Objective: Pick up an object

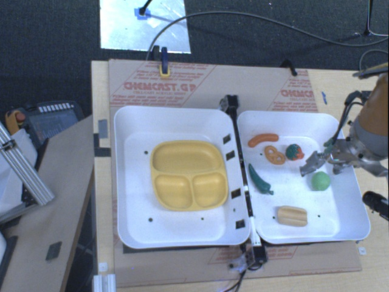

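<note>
1 claw [316,163] near the green ball [320,180], finger state unclear, arm cut off.

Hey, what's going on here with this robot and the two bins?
A robot arm reaches into the right bin of toy food, its gripper hovering just above a green ball. Nothing is visibly held. A sausage, green pepper and bread roll lie nearby. The left bin holds a yellow divided tray.

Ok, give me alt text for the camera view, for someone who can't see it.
A robot gripper hovers in the right bin beside a green ball, among toy foods. The left bin holds a yellow divided tray.
</note>
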